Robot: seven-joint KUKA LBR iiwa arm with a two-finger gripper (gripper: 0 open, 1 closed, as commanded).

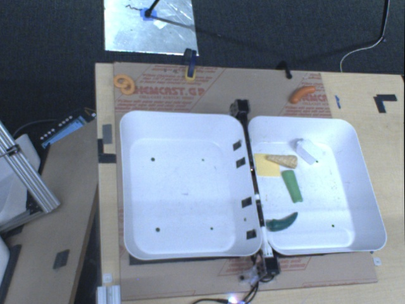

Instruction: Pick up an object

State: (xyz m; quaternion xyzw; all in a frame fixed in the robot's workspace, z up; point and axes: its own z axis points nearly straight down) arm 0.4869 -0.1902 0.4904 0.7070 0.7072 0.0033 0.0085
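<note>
White plastic, two shallow bins side by side. The left bin (pixel 183 189) has nothing but bare floor with a few small dark dots. All the pickable stuff is in the right bin (pixel 354 189), bunched toward its left half.

Near the top there's a small white block (pixel 306 152), and just left of it a tan wedge (pixel 283 161) lying partly over a flat yellow card (pixel 264 166). Below those sits a light green bar (pixel 292 186), and further down a dark green curved piece (pixel 281 221) near the divider.

As for reading material, the brown board (pixel 209 84) under the bins has red print repeated across it. I can make out something like "MCAST" near the top, and the rest is too blurry to read.

An orange ring (pixel 124 84) and an orange sausage-shaped thing (pixel 302 94) sit on the board outside the bins. A blue and yellow clamp (pixel 190 64) bites its top edge, below a shiny foil sheet (pixel 150 16).

How my claw stands, or whether it has anything, I can't tell from this.
</note>
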